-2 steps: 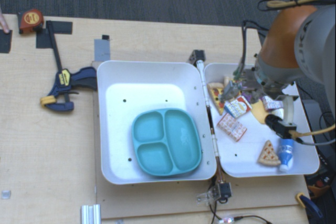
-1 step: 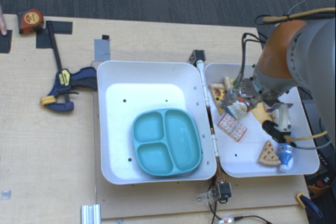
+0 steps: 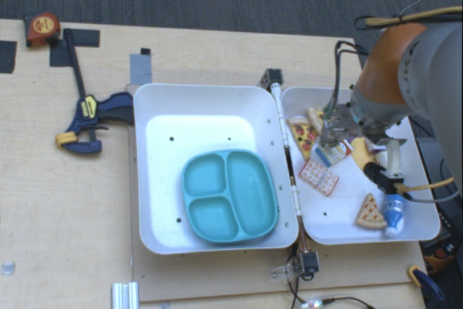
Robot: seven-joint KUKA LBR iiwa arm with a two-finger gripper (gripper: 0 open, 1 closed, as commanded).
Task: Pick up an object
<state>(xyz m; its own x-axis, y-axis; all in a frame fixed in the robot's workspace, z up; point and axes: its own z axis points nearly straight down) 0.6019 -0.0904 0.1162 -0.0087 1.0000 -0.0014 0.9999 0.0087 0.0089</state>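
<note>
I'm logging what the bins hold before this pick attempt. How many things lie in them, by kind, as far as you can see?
Blue divided plate, left bin: 1
Pizza slices, right bin: 2
Waffle-like checked square: 1
Blue bottle: 1
Yellow piece: 1
Total: 6 clearly seen. More small items sit under the gripper, too hidden to count.

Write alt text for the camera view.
A grey and orange arm reaches from the right, its pincer low over toy food in the right bin: a waffle, two pizza slices and a blue bottle. The left bin holds a blue divided plate; a clamp and tape measure lie on the bench.
</note>
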